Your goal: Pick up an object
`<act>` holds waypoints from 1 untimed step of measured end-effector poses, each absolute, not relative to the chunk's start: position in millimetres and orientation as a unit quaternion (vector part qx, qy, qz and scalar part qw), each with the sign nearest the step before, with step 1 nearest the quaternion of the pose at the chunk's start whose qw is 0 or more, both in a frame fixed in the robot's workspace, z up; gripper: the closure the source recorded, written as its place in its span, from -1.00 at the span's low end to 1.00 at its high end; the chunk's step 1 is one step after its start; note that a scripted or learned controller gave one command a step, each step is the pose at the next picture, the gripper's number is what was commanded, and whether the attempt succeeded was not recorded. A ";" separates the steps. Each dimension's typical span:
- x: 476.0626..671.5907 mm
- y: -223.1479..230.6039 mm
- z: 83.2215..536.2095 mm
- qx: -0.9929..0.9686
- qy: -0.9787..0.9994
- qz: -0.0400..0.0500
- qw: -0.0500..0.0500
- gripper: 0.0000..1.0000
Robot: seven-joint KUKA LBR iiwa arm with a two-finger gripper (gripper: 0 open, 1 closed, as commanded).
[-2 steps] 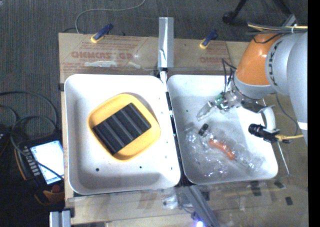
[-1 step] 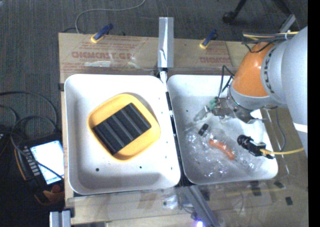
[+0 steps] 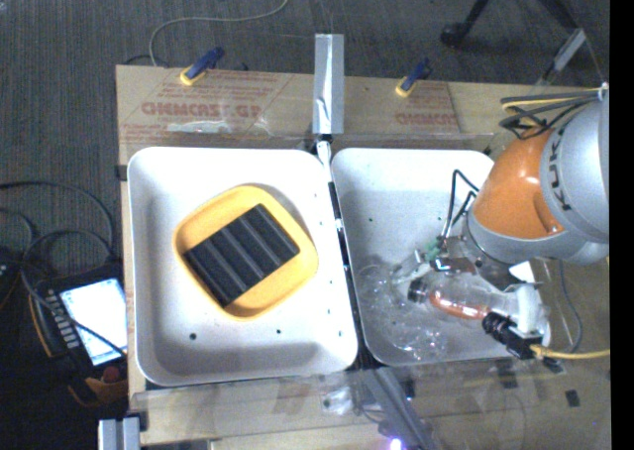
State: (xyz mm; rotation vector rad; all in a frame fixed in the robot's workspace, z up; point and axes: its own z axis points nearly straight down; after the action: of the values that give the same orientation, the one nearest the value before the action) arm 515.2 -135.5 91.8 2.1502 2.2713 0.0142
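Right bin [image 3: 396, 180]: clear object [image 3: 396, 304] beside gripper [image 3: 428, 275]

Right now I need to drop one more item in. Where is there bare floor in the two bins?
Right bin: its far half is bare; the near half is crowded by the end effector and clear plastic items. Left bin: the yellow and black object takes the middle, leaving strips along the walls and the corners.

Grey arm [image 3: 584, 180], orange band, dark lettering on shell; black and yellow cables near wrist.

Bench [image 3: 287, 101], two white bins [image 3: 158, 270], blue clamps [image 3: 201, 65]
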 end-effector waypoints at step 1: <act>516.9 -134.6 101.8 0.687 0.726 0.006 0.008 1.00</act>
State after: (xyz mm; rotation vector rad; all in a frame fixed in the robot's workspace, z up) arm 516.9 -134.6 101.8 2.1484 2.2707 0.0192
